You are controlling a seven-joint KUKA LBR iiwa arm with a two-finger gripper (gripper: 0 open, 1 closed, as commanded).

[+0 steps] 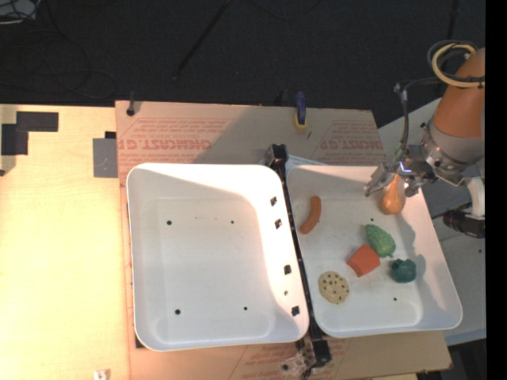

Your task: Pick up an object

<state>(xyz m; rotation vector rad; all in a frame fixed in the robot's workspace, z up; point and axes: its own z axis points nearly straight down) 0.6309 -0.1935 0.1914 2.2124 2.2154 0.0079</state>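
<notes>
My gripper (394,184) hangs over the far right part of the right bin (434,307), shut on a small orange-yellow pear-shaped object (392,202) that pokes down from between its fingers. On the bin floor lie an orange sausage (310,214), a green lumpy object (380,240), a red-orange block (364,260), a teal object (403,270) and a round speckled cookie (333,286). The arm's orange band (459,109) rises above the wrist at the right edge.
The left bin (198,267) stands beside the right one, with a black clipped divider (287,244) where they meet. Both rest on cardboard (198,137) over a pale wooden bench (55,252). A blue clamp (300,109) stands at the cardboard's far edge.
</notes>
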